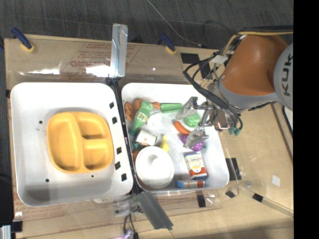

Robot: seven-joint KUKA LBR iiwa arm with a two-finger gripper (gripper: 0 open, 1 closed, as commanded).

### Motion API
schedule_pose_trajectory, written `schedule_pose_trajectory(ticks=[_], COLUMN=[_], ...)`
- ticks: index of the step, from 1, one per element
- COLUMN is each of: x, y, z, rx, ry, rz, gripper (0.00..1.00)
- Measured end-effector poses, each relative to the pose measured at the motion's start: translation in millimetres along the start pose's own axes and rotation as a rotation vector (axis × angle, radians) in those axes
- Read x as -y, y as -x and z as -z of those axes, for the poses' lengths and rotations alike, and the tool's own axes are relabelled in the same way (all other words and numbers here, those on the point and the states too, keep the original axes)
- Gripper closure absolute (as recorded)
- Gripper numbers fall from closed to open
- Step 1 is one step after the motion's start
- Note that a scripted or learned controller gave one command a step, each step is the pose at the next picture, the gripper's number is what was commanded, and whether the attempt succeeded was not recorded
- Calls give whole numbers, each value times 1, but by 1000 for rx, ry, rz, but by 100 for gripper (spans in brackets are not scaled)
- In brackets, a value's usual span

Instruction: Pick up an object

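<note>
Objects: a heap of small things is lying in the right bin (219, 156), the bin nearer the arm.
Green bottle (142, 116): it is lying tilted at the heap's far left, just beside an orange carrot-like piece (181, 128).
Purple toy (195, 141): it is sitting near the bin's middle right, directly under the gripper.
Small carton (195, 164): it is standing near the front right, with a red and blue pen (190, 184) lying along the front wall.
White round lid (154, 166): it is resting at the front left of this bin.
Gripper (197, 119): it is hanging over the heap; whether it is open or closed, I cannot tell.
Arm (251, 68): it is reaching in from the right, orange band showing.
Left bin (25, 133): it is holding a yellow divided tray (79, 141).
Bench (259, 148): it is carrying both bins side by side.
</note>
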State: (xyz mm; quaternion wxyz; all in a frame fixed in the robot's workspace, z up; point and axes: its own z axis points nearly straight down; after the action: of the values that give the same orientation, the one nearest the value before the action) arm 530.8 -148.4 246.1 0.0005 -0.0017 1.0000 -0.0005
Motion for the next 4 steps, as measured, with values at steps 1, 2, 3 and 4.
schedule_pose_trajectory(ticks=[1, 2, 3, 4], x=[26, 54, 52, 24], y=[30, 56, 59, 76], z=[-94, -154, -141, -52], rx=[-10, 1, 7, 9], ry=[3, 0, -1, 0], rz=[-52, -204, -195, -182], gripper=[0, 0, 100, 100])
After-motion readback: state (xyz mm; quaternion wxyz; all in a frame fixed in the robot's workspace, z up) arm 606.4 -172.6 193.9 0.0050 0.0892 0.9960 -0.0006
